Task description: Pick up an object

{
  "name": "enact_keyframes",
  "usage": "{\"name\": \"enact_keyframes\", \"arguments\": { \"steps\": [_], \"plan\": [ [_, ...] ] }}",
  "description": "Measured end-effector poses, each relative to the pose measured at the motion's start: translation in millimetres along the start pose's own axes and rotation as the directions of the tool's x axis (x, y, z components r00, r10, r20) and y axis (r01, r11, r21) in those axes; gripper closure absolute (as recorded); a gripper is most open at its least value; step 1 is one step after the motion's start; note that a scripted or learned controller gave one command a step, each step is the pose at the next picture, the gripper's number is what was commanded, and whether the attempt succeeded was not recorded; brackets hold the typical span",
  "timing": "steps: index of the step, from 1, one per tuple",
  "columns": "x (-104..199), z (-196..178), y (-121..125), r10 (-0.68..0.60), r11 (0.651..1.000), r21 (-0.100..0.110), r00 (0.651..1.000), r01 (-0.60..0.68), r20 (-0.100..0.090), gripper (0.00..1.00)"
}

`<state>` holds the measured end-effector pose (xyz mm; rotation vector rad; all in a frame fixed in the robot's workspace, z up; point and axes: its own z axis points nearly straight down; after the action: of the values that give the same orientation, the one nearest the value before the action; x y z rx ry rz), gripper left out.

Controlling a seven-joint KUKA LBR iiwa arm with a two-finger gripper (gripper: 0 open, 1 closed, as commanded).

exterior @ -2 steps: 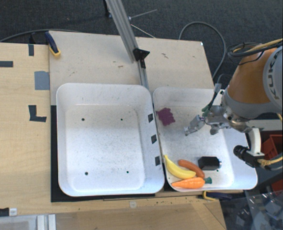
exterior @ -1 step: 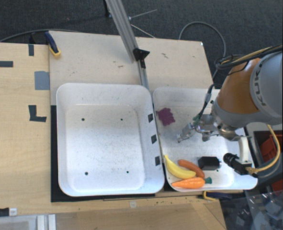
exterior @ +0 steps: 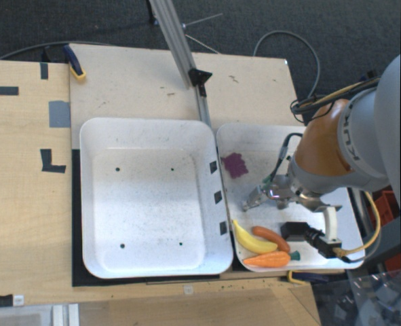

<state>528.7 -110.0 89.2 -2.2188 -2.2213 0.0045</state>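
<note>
My gripper (exterior: 256, 198) hangs low inside the right bin (exterior: 268, 138), near its middle. A purple piece (exterior: 235, 164) lies up and to the left of it, apart from it. Below the gripper, at the bin's front edge, lie a yellow banana (exterior: 250, 240), a red-orange carrot (exterior: 271, 236) and a larger orange carrot (exterior: 268, 259) with a green end. Nothing is visibly held by the gripper. The grey and orange wrist (exterior: 326, 151) hides the right part of the bin.
The left bin (exterior: 86, 182) stands beside the right one, sharing a raised divider (exterior: 216, 182). A slanted metal pole (exterior: 178, 39) comes down to the bins' back edge. Cables (exterior: 302, 53) loop at the upper right. A blue and yellow clamp (exterior: 74, 63) sits at the bench's far left.
</note>
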Motion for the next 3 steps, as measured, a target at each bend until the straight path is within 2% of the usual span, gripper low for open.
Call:
{"name": "enact_keyframes", "arguments": {
  "steps": [1,3],
  "plan": [
    [1,-12,0,-0.001,1.000,0.001,1.000,0.001,-0.002,1.00],
    [1,-110,-11,0.000,1.000,-0.006,1.000,0.000,0.000,1.00]
  ]
}}
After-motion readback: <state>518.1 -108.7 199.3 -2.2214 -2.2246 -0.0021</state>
